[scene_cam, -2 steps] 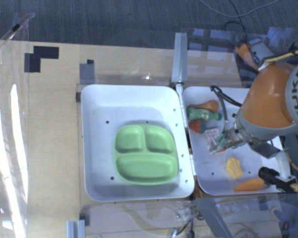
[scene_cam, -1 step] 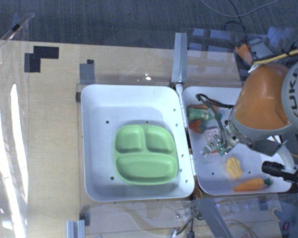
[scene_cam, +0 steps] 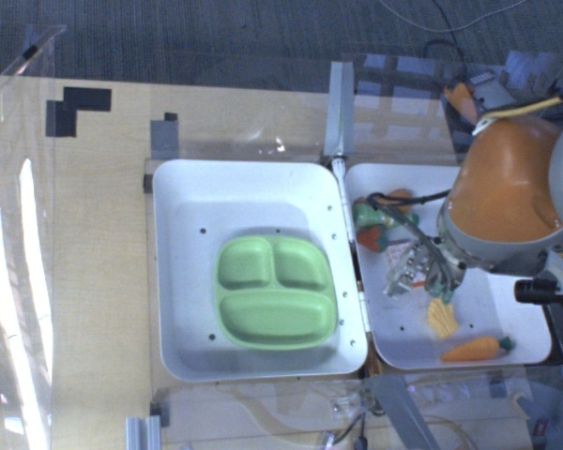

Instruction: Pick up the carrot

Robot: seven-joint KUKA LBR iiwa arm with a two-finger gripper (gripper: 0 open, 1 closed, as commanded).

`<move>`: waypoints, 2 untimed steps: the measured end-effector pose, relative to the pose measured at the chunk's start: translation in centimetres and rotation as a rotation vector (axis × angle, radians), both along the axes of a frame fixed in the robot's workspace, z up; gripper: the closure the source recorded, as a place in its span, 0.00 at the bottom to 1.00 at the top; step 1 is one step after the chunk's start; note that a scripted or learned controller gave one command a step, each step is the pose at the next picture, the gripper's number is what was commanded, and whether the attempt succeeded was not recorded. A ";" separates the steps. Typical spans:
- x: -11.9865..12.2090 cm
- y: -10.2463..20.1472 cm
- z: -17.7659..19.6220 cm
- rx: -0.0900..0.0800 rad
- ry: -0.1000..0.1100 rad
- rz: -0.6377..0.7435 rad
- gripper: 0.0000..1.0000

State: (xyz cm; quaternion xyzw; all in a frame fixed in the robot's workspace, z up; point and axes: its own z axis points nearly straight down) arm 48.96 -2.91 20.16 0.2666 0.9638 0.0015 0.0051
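The gripper (scene_cam: 422,275) is hovering with fingers spread and grasping nothing, needing to reach nearer for the carrot (scene_cam: 471,349).

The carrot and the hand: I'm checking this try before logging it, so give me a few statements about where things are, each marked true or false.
1. The carrot lies in the right bin, near its front edge. True.
2. The hand has the carrot lifted clear of the bin. False: the carrot lies on the bin floor, apart from the hand.
3. The green divided plate sits in the left bin. True.
4. The small yellow ridged item lies in the left bin beside the plate. False: it is in the right bin, just behind the carrot.
5. The hand hangs over the right bin. True.
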 end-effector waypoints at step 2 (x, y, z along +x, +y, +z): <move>-0.1 4.1 -1.6 -0.004 0.001 0.534 1.00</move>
